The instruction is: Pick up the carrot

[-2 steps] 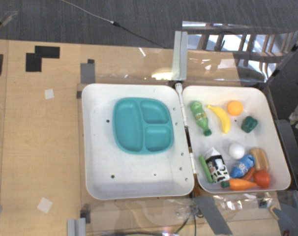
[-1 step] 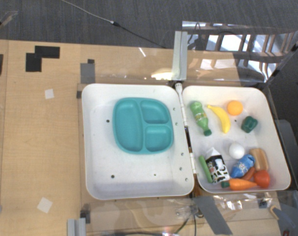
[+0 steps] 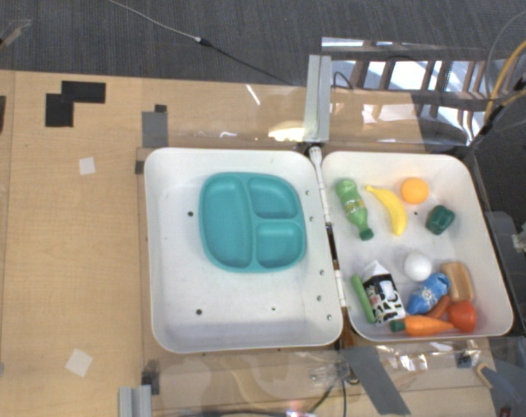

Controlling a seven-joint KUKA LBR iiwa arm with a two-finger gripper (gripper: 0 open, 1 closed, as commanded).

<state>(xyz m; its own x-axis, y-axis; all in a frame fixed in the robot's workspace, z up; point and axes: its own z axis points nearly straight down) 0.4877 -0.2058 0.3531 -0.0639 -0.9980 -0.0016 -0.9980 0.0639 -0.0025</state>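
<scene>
I am seeing two bins sitting side by side on the desk (image 3: 63, 276). The left bin (image 3: 172, 320) is holding a divided tray (image 3: 250, 221) near its middle. In the right bin (image 3: 480, 207), a bottle (image 3: 353, 207), banana (image 3: 390, 208), orange (image 3: 414, 190) and pepper (image 3: 439, 220) are lying along the back. Nearer the front, a carton (image 3: 384, 295) is lying left of an egg (image 3: 417, 267), and the carrot (image 3: 428, 325) is resting along the front wall, beside a tomato (image 3: 463, 316).

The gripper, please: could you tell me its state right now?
Gripper: its state cannot be told. The carrot lies in the right bin.
</scene>
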